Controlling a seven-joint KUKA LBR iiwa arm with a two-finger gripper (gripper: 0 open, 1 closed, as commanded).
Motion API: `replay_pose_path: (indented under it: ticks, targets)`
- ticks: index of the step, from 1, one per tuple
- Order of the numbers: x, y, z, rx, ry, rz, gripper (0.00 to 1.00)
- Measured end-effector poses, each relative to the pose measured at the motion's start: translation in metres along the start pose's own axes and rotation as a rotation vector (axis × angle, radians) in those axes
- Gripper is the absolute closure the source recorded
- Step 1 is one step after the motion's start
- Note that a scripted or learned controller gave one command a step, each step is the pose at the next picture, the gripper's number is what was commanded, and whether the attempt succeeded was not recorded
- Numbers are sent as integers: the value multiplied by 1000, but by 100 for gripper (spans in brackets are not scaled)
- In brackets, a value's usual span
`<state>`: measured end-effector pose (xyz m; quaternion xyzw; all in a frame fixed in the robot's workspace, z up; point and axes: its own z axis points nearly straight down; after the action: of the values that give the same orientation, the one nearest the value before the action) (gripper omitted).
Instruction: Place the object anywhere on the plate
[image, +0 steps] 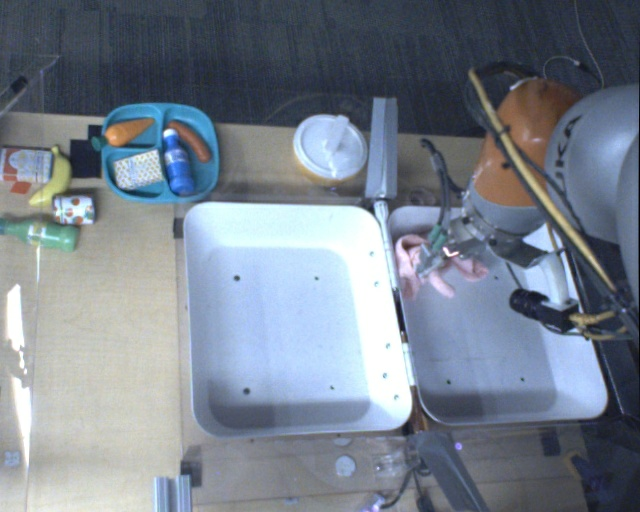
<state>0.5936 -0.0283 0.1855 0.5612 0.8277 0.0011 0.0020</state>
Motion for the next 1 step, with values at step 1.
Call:
replay_pose_path:
  ticks: [1]
  targets:
    - [1,2,-40,1,0,-7,100]
